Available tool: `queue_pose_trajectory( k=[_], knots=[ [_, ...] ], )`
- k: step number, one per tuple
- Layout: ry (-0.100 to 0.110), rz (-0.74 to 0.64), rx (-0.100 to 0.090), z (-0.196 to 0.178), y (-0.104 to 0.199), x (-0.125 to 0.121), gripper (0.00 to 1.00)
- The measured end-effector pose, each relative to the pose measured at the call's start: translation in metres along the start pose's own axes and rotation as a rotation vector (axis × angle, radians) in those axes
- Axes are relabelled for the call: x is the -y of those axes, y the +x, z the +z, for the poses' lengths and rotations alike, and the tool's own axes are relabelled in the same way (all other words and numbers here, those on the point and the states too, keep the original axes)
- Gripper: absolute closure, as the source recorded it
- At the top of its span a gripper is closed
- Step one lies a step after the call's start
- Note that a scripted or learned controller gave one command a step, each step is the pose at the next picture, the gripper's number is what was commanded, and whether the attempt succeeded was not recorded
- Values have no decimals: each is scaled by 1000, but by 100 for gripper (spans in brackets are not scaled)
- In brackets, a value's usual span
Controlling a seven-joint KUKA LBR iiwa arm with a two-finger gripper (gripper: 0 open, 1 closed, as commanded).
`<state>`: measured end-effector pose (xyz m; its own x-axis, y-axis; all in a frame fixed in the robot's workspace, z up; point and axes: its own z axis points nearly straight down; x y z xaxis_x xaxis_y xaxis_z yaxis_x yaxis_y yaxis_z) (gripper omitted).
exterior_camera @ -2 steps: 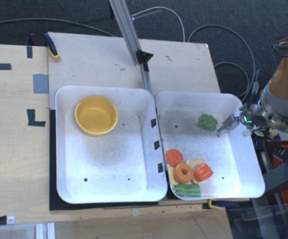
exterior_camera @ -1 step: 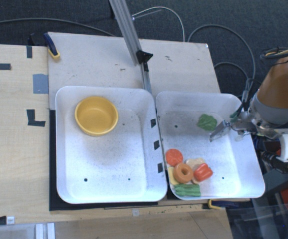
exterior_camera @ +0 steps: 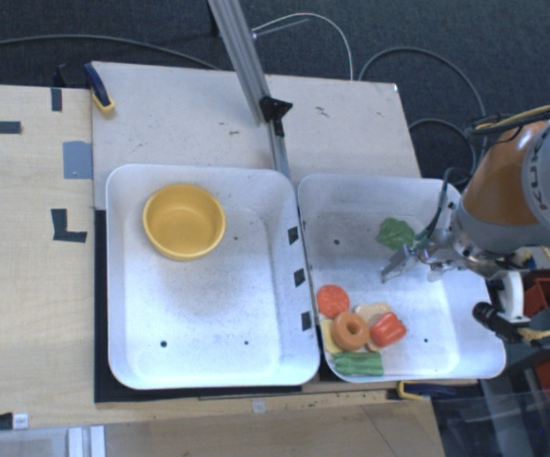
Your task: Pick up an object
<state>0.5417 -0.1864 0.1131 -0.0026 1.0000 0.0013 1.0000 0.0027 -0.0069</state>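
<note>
Dark carpet and loose cables ring the pale bench, and the action sits in the right-hand white bin (exterior_camera: 351, 193). Closest to the tool is a crumpled green leafy piece (exterior_camera: 396, 231), lying on the bin floor toward the far wall. It looks the likeliest pick. The two-finger gripper (exterior_camera: 403, 260) hangs just beside it, on its near side, fingers slightly parted with nothing between them. The grey arm with its orange band (exterior_camera: 503, 193) leans in over the bin's right wall, presumably angled so to keep clear of the rim. Nearer the front wall of that bin a heap huddles: a round red tomato-like piece (exterior_camera: 332, 300), a tan ring-shaped doughnut (exterior_camera: 351, 331), a red pepper-like chunk (exterior_camera: 387, 329) and a flat green piece (exterior_camera: 358, 363), all touching or nearly so. Left of that bin, the second white bin (exterior_camera: 208, 350) holds a yellow plastic bowl (exterior_camera: 184, 220), upright.
</note>
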Motion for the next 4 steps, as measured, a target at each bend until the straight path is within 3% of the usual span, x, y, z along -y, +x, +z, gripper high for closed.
queue_pose_trajectory(
  k=[1, 2, 4],
  knots=[
    [-7, 1, 3, 24, 0, -1, 0],
    [-6, 0, 2, 14, 1, -1, 100],
    [-10, 1, 2, -94, 6, -1, 100]
  ],
)
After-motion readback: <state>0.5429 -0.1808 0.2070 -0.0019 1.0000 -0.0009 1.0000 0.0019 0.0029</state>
